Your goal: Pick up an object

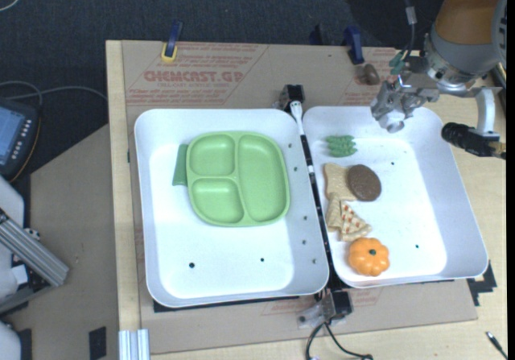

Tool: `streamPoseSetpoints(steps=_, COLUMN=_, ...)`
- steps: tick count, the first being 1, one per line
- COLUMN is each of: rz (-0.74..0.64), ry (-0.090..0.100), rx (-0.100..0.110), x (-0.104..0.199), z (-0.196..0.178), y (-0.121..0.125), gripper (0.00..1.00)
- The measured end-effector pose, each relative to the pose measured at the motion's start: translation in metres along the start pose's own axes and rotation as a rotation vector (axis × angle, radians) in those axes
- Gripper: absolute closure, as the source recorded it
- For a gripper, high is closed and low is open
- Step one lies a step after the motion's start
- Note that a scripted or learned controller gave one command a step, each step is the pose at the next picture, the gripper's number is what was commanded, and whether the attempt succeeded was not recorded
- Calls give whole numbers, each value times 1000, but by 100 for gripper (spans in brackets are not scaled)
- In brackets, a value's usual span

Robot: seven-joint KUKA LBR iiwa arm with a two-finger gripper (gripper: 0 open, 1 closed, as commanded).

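In the right bin [434, 197] lie several food toys near its left wall: a green bean cluster [340, 145], a round brown cookie [364, 183], a tan cracker [336, 181], a pizza-like wedge [349, 221] and an orange pumpkin [368, 257]. My gripper [392, 113] hangs over the bin's far edge, up and to the right of the green piece, apart from all the toys. Nothing shows between its fingers.
The left bin [161, 221] holds a green divided plate [238, 177]. A black clip [293, 96] sits between the bins at the far edge. Blue and yellow clamps [170, 44] grip the cardboard base's far side. The right bin's right half is bare white floor.
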State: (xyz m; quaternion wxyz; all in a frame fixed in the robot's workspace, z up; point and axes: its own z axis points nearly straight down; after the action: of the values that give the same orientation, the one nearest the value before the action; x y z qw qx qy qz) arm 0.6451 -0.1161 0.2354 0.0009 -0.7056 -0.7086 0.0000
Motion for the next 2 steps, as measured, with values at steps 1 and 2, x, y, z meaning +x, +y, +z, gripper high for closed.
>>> streamPoseSetpoints(steps=1, rz=-1, ry=1, rx=2, x=56, z=12, y=-16, gripper=100)
streamPoseSetpoints(steps=2, rz=0, ry=0, rx=3, x=103, z=19, y=-44, gripper=100)
